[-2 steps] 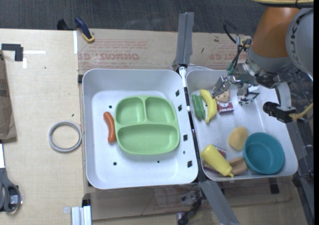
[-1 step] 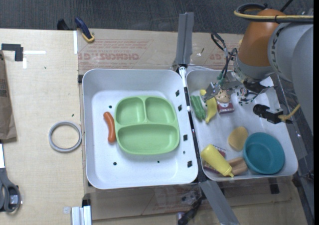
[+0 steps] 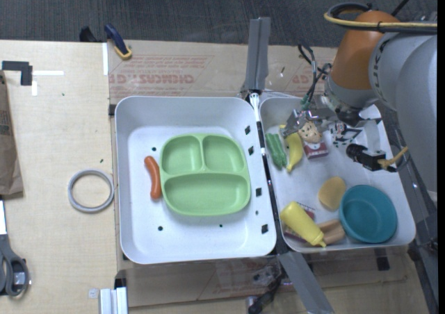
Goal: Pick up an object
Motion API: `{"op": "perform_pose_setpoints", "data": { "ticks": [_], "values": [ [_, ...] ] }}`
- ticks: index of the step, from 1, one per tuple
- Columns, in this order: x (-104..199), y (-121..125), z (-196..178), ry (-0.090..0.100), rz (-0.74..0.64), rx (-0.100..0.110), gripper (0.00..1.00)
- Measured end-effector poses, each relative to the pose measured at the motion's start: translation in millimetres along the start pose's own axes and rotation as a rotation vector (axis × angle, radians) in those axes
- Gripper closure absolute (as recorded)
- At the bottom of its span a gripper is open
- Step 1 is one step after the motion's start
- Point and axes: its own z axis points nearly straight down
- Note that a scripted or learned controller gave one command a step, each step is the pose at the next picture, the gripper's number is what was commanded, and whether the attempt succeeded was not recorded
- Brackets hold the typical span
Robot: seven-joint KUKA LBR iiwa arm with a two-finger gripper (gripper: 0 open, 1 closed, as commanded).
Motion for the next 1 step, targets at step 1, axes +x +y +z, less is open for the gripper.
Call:
{"op": "perform_pose_setpoints", "data": {
  "ticks": [1],
  "values": [
    [0.0,7.9,0.4,-0.003,-0.110,0.003,0.00]
  ]
}}
